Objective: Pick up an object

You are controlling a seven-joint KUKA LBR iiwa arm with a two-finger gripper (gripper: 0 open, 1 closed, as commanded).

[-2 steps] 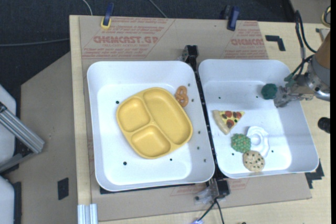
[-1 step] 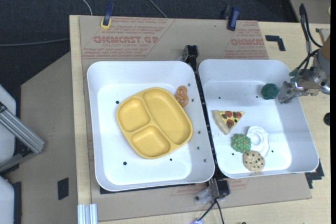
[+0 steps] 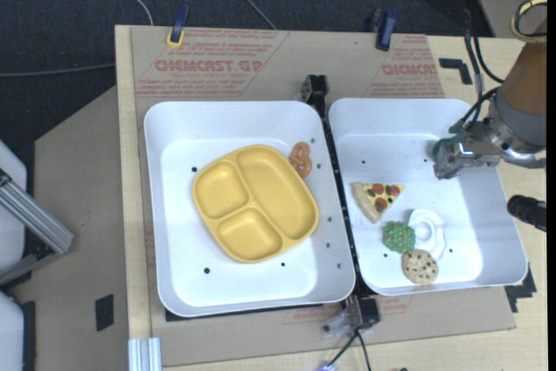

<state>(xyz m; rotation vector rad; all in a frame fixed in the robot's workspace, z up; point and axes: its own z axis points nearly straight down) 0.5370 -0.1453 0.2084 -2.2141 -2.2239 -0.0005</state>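
Camera view had my gripper [image 3: 446, 159] over the right bin [image 3: 382, 122], near its right side, touching no item; how far it stood open I could not tell. Pizza [image 3: 378, 198] lay below and left of it, broccoli [image 3: 399, 235] and cookie [image 3: 420, 267] farther down.

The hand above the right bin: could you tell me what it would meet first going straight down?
Probably bare floor of the right bin; the hand hangs up and right of the pizza slice, though depth is unclear.
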